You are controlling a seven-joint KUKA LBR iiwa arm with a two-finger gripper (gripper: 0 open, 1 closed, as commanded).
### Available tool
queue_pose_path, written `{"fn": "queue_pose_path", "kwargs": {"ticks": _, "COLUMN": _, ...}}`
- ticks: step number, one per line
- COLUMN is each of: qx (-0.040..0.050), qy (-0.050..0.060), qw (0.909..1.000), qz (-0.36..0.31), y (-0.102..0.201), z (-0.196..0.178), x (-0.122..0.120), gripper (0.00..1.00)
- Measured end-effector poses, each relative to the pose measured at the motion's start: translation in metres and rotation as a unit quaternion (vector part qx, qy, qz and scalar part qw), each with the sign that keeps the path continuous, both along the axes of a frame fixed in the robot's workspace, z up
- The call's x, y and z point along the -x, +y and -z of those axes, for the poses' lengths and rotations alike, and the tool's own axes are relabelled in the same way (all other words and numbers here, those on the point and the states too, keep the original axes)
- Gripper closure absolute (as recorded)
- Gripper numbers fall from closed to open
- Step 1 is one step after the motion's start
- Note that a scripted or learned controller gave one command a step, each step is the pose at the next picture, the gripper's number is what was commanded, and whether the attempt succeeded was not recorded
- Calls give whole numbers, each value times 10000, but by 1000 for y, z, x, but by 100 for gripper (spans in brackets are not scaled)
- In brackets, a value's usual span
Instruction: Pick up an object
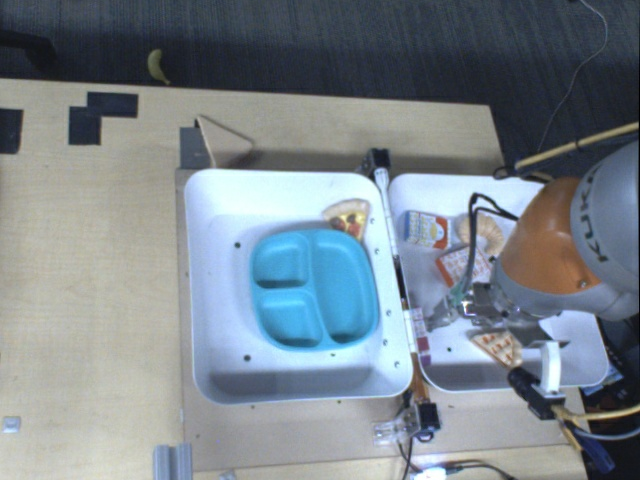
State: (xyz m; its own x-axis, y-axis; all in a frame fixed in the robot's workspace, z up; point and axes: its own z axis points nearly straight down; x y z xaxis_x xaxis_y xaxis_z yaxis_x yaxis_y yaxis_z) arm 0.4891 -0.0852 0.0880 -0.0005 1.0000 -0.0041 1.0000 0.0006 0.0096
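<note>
The right bin [450,373] holds several small items. A small orange and white carton [424,230] and a round tan biscuit-like piece [487,230] lie at the far end. A red and white packet [458,264] sits in the middle, and a brown waffle-patterned piece [497,346] lies near the front. My gripper [472,306] hangs low over the middle of this bin, between the packet and the waffle piece. The wrist and orange band [545,248] hide the bin's right half. I see no object clearly held.
The left bin [215,268] carries a blue divided plate [315,288], and a pizza-slice toy [348,216] lies in its far right corner. A ridge [395,268] separates the bins. Cables and a clamp [420,420] lie at the front edge.
</note>
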Motion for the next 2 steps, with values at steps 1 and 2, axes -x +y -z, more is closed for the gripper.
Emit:
{"fn": "queue_pose_path", "kwargs": {"ticks": 1, "qx": -5, "qy": -25, "qw": 10000, "qz": -11, "y": 1, "z": -11, "x": -2, "gripper": 100}}
{"fn": "queue_pose_path", "kwargs": {"ticks": 2, "qx": -5, "qy": -24, "qw": 10000, "qz": -11, "y": 1, "z": -11, "x": -2, "gripper": 0}}
